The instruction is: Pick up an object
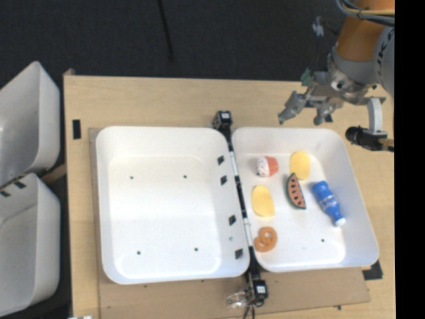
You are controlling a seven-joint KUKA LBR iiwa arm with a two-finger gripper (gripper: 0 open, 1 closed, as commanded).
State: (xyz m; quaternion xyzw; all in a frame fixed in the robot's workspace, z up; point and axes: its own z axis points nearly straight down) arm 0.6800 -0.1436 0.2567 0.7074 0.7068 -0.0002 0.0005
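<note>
My gripper (307,111) hangs above the far edge of the right bin (355,244), its two fingers spread open with nothing between them. In that bin lie a red and white piece (267,167), a yellow piece (300,165), a watermelon slice (295,191), a blue bottle (328,202), a second yellow piece (263,201) and an orange ring (265,238). All of them sit below and in front of the gripper, apart from it.
The left bin (106,198) sits beside the right one, with black clips (232,178) along the shared wall. White moulded shapes (26,178) stand off the bench at the far left. Bare wooden bench (166,98) runs behind the bins.
</note>
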